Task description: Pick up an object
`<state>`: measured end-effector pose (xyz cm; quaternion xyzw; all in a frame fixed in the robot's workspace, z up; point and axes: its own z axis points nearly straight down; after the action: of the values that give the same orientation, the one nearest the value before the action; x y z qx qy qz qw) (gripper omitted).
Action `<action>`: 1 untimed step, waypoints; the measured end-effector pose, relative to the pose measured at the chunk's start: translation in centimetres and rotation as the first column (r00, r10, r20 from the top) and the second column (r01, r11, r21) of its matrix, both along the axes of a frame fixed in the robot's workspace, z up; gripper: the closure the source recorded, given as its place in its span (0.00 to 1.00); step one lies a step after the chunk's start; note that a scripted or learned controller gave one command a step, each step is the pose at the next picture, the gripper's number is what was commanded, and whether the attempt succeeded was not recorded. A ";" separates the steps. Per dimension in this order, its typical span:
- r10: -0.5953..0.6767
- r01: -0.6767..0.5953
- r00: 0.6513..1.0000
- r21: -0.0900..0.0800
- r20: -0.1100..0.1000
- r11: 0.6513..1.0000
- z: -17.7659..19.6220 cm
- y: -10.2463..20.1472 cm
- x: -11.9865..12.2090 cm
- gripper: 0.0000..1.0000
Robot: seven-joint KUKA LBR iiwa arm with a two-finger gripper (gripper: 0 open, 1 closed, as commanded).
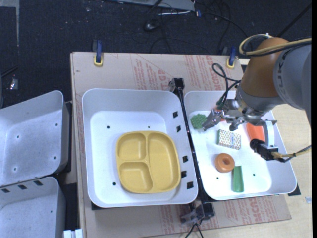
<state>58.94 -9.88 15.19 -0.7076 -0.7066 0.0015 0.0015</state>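
Over the right-hand white bin (208,185), gripper (224,119) hangs low between green knobbly lump (198,120) and speckled pale block (229,139); fingers spread, holding nothing. Loose spacing leaves either reachable. Orange ring (225,162) lies nearer the front.

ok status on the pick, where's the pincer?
Pincer low over right bin, fingers unclear. Nothing seen held. Nearest: patterned packet, green piece. Orange ring, green block clear of arm.

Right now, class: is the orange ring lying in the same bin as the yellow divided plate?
No: the orange ring lies in the right bin; the yellow plate lies in the left.
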 end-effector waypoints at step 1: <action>0.001 -0.001 1.000 -0.002 0.005 1.000 -5.2 0.0 0.1 0.00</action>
<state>58.99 -9.88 10.01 -0.7073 -0.7070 0.0002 -0.0011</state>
